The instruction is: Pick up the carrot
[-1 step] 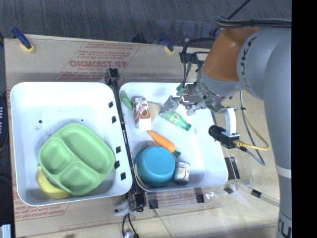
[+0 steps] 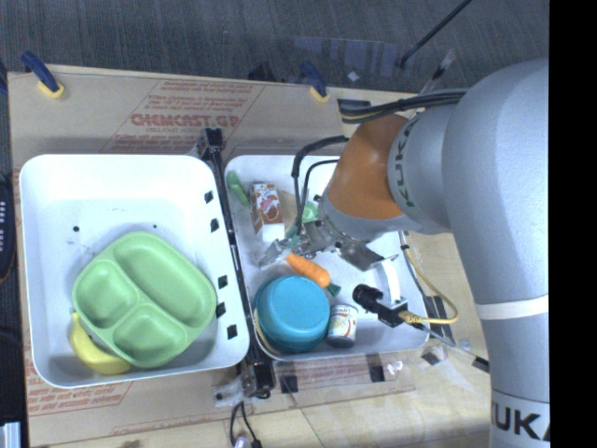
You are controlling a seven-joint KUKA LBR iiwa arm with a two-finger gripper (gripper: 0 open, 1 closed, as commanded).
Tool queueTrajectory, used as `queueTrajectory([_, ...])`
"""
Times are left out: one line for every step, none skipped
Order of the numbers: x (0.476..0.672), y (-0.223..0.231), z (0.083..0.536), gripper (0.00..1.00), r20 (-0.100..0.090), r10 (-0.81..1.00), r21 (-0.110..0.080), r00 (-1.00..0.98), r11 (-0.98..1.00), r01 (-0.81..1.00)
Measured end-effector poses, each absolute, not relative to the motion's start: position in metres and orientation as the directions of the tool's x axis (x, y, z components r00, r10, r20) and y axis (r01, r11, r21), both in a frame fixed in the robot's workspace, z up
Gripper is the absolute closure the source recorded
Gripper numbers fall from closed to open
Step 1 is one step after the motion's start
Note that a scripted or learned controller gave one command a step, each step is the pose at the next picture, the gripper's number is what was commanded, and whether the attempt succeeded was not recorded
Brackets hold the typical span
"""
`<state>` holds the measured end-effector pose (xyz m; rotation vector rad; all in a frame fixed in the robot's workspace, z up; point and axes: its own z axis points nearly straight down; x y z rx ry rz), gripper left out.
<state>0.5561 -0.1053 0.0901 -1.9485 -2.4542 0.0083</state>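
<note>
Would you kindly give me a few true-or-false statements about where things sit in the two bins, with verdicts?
1. The carrot lies in the right bin. True.
2. The green divided plate is in the right bin. False: it is in the left bin.
3. The blue bowl sits beside the carrot, on its near side. True.
4. The claw is over the left bin. False: it is over the right bin, near the carrot.
5. A small can stands beside the blue bowl. True.

I am reading "CHEMCAST GP" in red on the brown paper sheet (image 2: 177, 110) at the bench's far edge, and "KUKA" in part on my arm (image 2: 508, 250).
</note>
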Motion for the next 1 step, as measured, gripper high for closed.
queueTrajectory([0.5565,-0.1065,0.1005,1.0,0.001,0.971,-0.014,-0.238,0.238,0.971])
